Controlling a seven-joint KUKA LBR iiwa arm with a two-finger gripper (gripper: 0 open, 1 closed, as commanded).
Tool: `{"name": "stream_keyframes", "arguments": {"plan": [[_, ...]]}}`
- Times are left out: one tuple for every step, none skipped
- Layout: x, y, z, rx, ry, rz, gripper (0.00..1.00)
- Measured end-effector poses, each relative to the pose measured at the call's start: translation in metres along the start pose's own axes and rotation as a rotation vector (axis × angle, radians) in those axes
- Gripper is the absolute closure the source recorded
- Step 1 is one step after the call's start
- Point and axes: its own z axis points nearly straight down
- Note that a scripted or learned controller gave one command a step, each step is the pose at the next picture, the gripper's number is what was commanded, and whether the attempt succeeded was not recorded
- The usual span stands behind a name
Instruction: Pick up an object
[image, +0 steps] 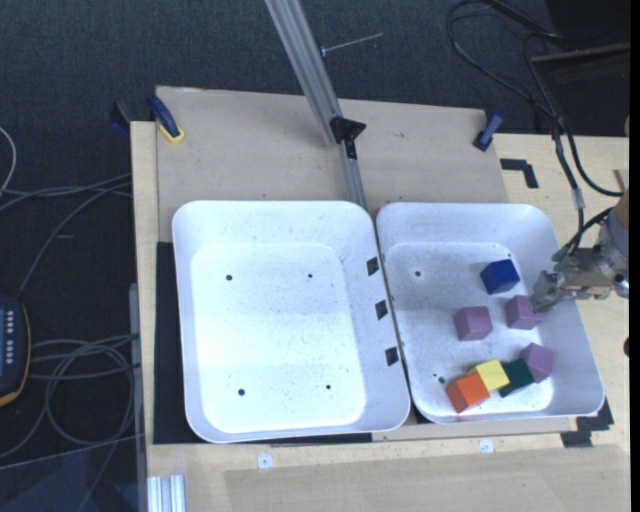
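Where jaws (548, 290) hover, grip state unclear, purple cube (522, 312) just beside, blue cube (499, 275) near.

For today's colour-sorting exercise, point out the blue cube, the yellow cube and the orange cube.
blue cube (499, 275), camera view, on its top face.
yellow cube (491, 376), camera view, on its top face.
orange cube (466, 391), camera view, on its top face.

Matt pale wood for the desk (250, 130), smooth white speckled plastic for both bins (200, 225), brushed metal on the slanting bar (310, 70), dark rough carpet on the floor (70, 60).
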Motion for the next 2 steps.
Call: {"name": "stream_keyframes", "arguments": {"plan": [[0.000,0.002,-0.032,0.002,0.001,-0.001,1.00],[0.063,0.014,-0.034,0.005,0.005,-0.008,1.00]]}}
